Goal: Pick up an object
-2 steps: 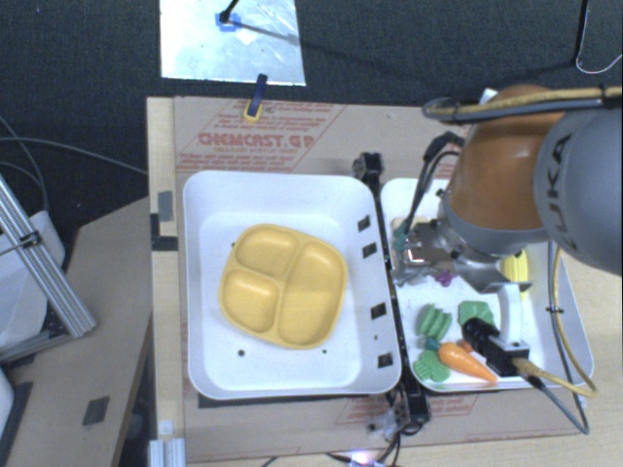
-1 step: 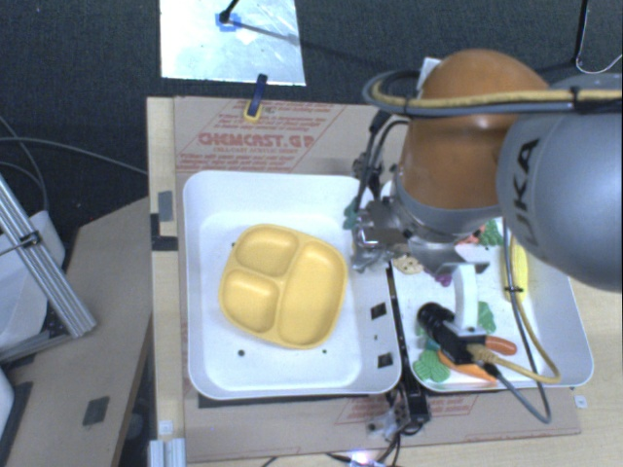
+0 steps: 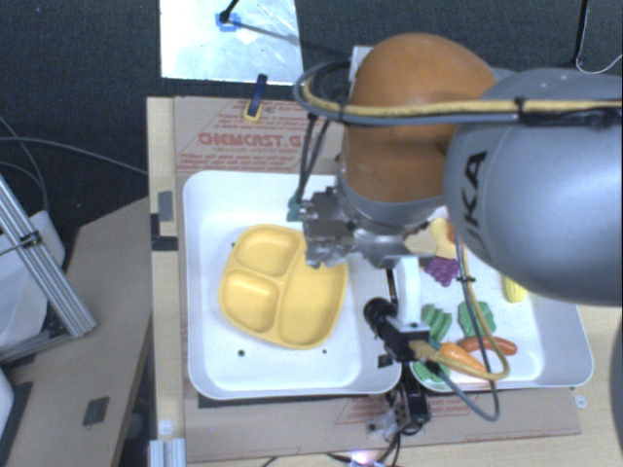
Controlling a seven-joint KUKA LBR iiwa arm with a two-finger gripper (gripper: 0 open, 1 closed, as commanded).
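Note:
A yellow divided plate (image 3: 277,285) lies in the left white bin (image 3: 201,261). The right bin (image 3: 565,353) holds several toy foods: purple grapes (image 3: 443,269), a green vegetable (image 3: 437,320), another green piece (image 3: 476,315), an orange carrot (image 3: 461,359), a red-orange piece (image 3: 490,344) and a yellow piece (image 3: 513,289). My gripper (image 3: 324,243) hangs below the orange wrist band, low over the plate's right edge near the divide between the bins. The arm's bulk hides much of the right bin.
A pale yellow item (image 3: 439,234) peeks out under the wrist. Cardboard (image 3: 234,134) lies under the bins' far edge, with a blue and yellow clamp (image 3: 256,98) on it. A metal frame (image 3: 39,261) stands at the left.

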